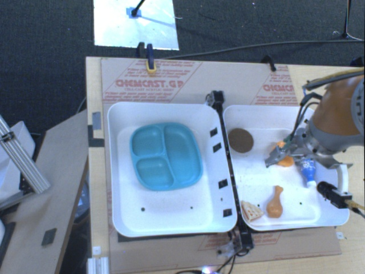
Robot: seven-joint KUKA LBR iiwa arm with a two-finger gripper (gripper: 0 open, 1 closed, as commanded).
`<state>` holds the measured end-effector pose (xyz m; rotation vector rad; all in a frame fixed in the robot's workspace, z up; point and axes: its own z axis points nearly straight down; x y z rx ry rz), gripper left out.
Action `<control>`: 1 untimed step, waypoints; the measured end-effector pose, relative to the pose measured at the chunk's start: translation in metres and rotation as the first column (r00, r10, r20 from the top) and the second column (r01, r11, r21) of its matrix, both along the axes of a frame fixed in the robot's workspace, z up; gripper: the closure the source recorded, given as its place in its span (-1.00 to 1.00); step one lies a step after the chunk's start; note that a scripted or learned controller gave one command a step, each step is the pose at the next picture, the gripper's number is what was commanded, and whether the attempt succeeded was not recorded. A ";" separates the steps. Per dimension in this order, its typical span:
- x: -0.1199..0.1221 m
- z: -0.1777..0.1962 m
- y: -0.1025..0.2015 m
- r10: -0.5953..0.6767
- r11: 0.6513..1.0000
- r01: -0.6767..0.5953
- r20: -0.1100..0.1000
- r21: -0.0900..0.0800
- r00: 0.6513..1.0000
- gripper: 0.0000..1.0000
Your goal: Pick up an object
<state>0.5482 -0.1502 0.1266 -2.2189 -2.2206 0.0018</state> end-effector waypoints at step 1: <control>0.002 0.013 0.000 0.001 1.000 0.000 0.006 -0.002 1.000 1.00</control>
